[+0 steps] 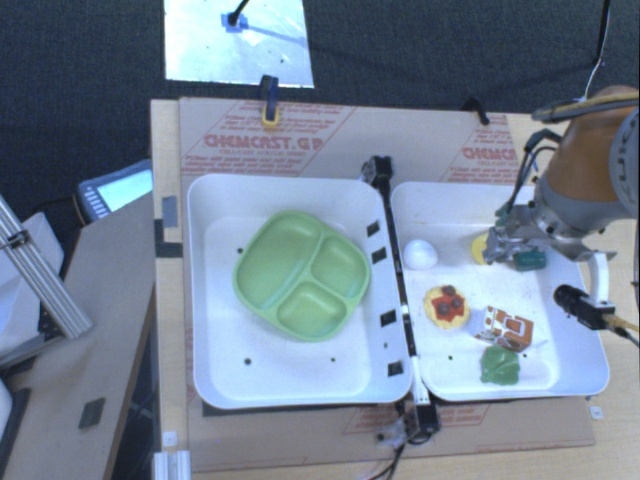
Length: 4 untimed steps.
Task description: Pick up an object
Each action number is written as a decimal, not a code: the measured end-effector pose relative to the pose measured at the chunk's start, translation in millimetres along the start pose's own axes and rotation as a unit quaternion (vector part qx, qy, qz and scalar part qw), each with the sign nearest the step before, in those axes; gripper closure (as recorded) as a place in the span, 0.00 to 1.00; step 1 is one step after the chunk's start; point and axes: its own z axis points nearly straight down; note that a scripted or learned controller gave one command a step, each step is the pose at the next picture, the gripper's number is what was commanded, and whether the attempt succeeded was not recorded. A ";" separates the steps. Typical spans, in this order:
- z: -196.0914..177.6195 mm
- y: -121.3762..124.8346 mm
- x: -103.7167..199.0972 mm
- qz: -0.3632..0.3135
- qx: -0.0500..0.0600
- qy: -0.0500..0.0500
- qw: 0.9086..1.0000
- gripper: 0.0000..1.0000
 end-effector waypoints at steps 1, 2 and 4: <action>-46.1 8.7 0.6 -0.002 -0.002 0.000 1.000 1.00; -101.8 3.3 -7.6 -0.001 -0.002 -0.001 1.000 1.00; -119.4 -0.8 44.0 -0.005 0.001 0.001 1.000 1.00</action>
